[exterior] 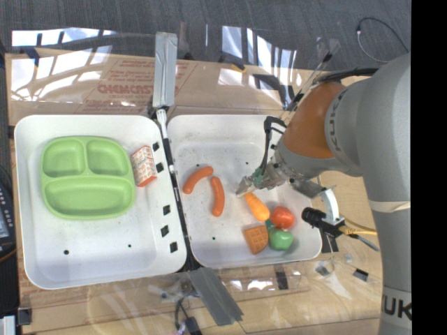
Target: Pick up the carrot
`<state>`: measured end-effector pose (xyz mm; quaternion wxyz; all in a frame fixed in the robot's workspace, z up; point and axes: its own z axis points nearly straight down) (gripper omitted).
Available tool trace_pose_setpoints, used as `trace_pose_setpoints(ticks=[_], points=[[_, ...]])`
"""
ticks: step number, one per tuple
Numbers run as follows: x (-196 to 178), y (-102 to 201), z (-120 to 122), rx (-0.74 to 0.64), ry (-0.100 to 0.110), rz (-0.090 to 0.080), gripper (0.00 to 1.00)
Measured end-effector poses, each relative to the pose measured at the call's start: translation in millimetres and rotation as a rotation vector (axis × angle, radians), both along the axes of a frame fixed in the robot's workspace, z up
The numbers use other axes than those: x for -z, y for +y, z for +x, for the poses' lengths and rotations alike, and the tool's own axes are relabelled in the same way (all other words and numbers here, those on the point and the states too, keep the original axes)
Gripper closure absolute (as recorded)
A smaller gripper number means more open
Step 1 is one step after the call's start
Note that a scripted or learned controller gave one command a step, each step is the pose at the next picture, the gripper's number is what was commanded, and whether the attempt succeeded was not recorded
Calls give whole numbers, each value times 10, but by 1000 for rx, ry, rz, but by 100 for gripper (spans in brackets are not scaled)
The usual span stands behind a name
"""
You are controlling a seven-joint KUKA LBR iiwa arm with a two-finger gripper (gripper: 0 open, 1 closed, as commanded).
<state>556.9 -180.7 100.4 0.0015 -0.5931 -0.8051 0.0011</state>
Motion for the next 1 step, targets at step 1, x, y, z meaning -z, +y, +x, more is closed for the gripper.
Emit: trace_pose_setpoints(ticks=[1], points=[[86, 314, 233, -231, -5, 0, 100]])
